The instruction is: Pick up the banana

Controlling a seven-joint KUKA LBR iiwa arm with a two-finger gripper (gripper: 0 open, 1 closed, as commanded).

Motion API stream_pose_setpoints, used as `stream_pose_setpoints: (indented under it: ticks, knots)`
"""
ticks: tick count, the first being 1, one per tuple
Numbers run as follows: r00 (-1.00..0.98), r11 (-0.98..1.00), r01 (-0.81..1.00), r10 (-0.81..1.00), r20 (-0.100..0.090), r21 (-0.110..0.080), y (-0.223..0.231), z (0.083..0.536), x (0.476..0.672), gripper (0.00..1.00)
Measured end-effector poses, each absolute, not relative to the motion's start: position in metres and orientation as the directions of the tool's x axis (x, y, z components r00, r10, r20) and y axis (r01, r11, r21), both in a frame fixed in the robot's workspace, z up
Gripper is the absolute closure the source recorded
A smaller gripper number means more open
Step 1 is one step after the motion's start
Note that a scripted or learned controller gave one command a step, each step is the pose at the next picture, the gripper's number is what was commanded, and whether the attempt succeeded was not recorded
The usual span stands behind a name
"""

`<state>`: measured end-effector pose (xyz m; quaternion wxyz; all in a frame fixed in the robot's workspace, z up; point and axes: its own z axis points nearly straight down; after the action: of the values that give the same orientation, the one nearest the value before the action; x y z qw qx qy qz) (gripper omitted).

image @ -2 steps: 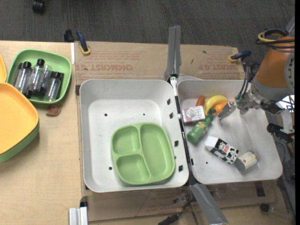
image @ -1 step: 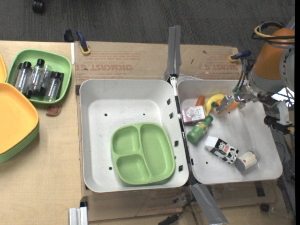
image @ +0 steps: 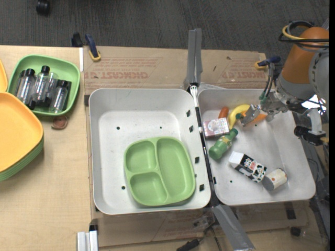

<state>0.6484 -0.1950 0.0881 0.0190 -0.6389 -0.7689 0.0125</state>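
The gripper [image: 257, 112] sits low in the right white bin [image: 293, 190]; whether it is open or closed cannot be told. Just left of it lies the curved yellow banana [image: 239, 111], with an orange carrot-like piece [image: 251, 118] between them. A small red item [image: 223, 112] and a pink-white packet [image: 216, 126] crowd the banana's left; one green plastic bottle [image: 222, 145] lies below. Farther down are a black-white patterned carton [image: 249, 167] and a tan-white cylinder [image: 275, 179]. The left white bin [image: 104, 140] holds one green three-compartment tray [image: 159, 170].
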Motion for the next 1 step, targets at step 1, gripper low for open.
stream_pose_setpoints:
  ticks: [1]
  knots:
    - [-0.185,0.186,0.982,0.983,0.013,-0.045,-0.1945,0.0964,0.6483,1.0]
